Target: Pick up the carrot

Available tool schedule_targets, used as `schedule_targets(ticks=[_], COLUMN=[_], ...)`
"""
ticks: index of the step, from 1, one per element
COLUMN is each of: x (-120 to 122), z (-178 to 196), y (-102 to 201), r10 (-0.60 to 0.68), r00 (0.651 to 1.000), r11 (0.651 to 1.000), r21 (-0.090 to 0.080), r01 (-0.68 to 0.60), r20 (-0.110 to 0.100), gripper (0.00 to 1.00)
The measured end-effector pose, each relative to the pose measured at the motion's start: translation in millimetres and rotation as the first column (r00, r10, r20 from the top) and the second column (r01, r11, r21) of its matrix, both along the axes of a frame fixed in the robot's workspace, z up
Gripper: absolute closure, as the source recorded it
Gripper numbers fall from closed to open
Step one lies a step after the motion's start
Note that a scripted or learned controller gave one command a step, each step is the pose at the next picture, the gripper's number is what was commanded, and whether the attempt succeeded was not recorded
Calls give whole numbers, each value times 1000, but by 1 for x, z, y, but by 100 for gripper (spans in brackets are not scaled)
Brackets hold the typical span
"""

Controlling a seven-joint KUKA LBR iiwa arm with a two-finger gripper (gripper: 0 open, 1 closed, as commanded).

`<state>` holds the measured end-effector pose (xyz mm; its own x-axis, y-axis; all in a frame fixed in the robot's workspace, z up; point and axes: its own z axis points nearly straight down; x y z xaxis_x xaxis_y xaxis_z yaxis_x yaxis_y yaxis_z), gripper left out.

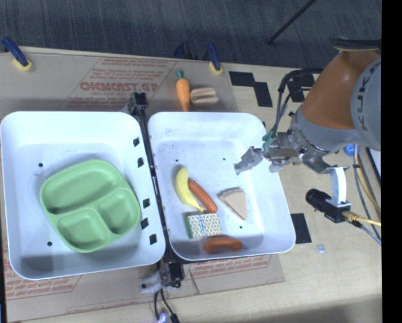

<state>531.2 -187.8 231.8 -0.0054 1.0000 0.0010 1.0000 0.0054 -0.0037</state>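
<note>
Farthest from the gripper, in the left bin (13,180), a green divided plate (89,204) lies tilted a little, with nothing in its three sections. The left bin touches the right bin (271,200) along a seam that runs down the middle of the counter (53,79).

The carrot (182,91) lies on the counter outside both bins, just beyond the far rim of the right bin, up and to the left of the gripper and well apart from it. Its green top points away from the bins. Just beside it, on the gripper's side, sits a small brown and tan bun-like piece (204,97).

Inside the right bin, below and to the left of the gripper, a banana (182,188) and a red sausage (202,195) lie side by side, touching. Nearer the front rim stands a small patterned box (203,225), with a second red sausage (222,245) just in front of it. A wedge of sandwich (234,202) lies close below the gripper.

The gripper (245,163) hangs over the right part of the right bin, pointing left, with nothing between its fingers; whether they are spread or closed cannot be told from this slant. The grey arm (335,113) with its orange band reaches in behind it.
</note>
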Motion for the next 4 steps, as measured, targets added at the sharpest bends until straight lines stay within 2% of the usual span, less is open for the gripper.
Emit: schedule_targets(ticks=[1, 2, 3, 4], x=[-14, -11, 34, 109], z=[-89, -56, -141, -39], y=[58, -6, 46, 98], r10=[-200, -89, -11, 205], r00=[980, 996, 1000, 979], r11=[980, 996, 1000, 979], r21=[0, 0, 1, 0], r01=[200, 89, 11, -205], r20=[-2, 0, -2, 3], gripper=[0, 0, 0, 0])
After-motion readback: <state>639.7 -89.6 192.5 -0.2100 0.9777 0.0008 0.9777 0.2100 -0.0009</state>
